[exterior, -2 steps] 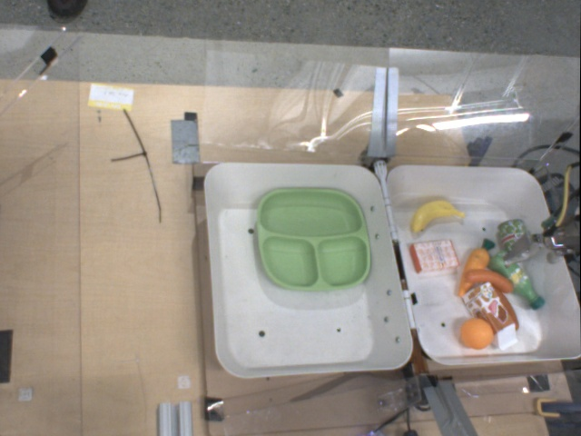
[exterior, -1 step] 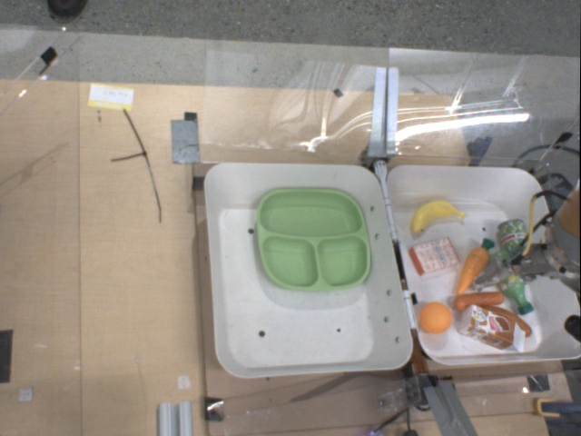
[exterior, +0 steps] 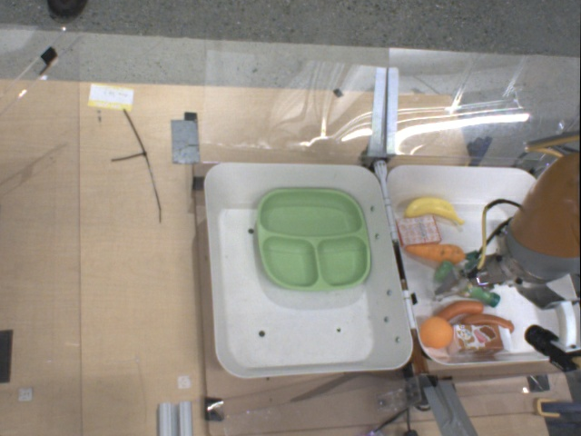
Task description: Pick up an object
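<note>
The right bin holds several items. A yellow banana lies at the back, with a small red-and-white packet and an orange carrot just in front of it. Near the front lie an orange, a red sausage and a printed packet. My gripper reaches in from the right and is down low in the middle of this bin, just in front of the carrot and behind the sausage. Nothing can be made out in its grasp.
The left bin carries a green divided plate toward its back. A raised rail separates the two bins. The arm's orange band hangs over the right bin's right side. Wooden bench top spreads out on the left.
</note>
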`<control>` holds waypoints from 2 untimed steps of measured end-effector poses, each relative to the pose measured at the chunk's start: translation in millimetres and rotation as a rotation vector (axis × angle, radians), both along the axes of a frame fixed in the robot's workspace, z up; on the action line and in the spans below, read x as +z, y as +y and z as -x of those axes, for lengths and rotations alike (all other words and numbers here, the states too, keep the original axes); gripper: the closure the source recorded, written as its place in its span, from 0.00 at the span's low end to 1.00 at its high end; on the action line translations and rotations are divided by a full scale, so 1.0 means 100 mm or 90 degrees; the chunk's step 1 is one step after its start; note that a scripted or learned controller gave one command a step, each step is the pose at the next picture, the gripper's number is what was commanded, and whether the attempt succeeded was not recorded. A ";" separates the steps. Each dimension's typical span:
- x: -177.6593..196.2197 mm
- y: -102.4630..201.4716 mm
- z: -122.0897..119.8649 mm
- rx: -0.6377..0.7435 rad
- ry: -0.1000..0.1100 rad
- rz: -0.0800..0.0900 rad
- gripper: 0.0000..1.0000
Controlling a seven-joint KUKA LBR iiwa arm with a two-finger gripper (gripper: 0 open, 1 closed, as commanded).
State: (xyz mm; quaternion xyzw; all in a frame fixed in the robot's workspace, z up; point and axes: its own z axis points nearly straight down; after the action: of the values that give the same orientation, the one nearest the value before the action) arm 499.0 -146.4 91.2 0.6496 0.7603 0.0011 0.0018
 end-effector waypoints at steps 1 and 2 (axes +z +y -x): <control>0.01 0.06 -0.86 0.026 -0.001 0.001 0.00; 0.00 0.10 -0.43 0.024 0.000 0.000 0.00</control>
State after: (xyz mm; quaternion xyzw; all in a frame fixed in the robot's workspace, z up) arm 542.3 -136.9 91.5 0.6349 0.7726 0.0008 0.0019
